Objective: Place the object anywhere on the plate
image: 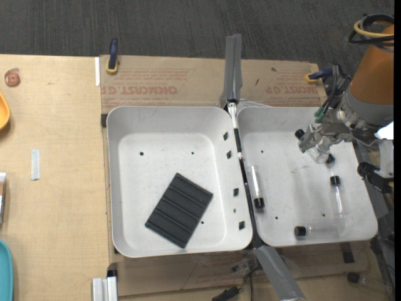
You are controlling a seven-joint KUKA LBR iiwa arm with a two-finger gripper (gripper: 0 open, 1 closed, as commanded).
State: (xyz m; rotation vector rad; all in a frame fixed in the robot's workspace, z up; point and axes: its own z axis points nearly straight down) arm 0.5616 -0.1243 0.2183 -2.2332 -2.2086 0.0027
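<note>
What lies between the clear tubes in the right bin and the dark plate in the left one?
Only the bins' adjoining walls, which run between the tubes and the plate. One tube lies right along that wall. The gripper hangs over the right bin, on the tubes' side.

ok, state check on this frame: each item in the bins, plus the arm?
dark ribbed plate: lying flat in the left bin, turned at a slant, nothing on it.
clear tube, left: lying flat along the right bin's left wall.
clear tube, right: lying flat in the right bin.
small black piece: resting near the right bin's front wall.
gripper: above the right bin; jaws' state unclear.
</note>
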